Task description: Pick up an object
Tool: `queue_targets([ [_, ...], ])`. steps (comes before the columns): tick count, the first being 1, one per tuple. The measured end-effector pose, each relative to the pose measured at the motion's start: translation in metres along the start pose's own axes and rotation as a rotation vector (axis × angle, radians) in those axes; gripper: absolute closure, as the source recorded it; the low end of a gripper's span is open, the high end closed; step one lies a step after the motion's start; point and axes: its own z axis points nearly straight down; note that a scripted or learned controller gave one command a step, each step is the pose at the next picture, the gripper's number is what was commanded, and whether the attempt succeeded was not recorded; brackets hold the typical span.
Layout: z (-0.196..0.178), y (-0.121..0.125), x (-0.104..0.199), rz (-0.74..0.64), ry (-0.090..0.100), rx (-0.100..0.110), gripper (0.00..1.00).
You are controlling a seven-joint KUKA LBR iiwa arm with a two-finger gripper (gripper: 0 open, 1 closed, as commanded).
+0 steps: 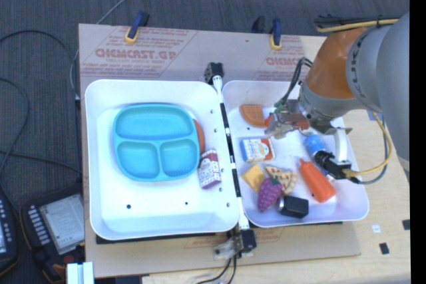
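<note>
Fingers (285, 122) seem half-hidden beneath the wrist, state unclear.

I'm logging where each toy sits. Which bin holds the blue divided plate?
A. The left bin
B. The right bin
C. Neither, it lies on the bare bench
A: the blue divided plate lies inside the left bin, with a small can just off its lower right corner, while the right bin holds the purple grapes.
</note>
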Motion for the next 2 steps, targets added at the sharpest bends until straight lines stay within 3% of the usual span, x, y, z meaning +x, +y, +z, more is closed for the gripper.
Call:
queue_targets([
  [1,0.0002,-0.0001,0.0001,0.000,0.000,0.000,0.00],
  [2,-0.0095,0.0005,0.0001,0.000,0.000,0.000,1.00],
])
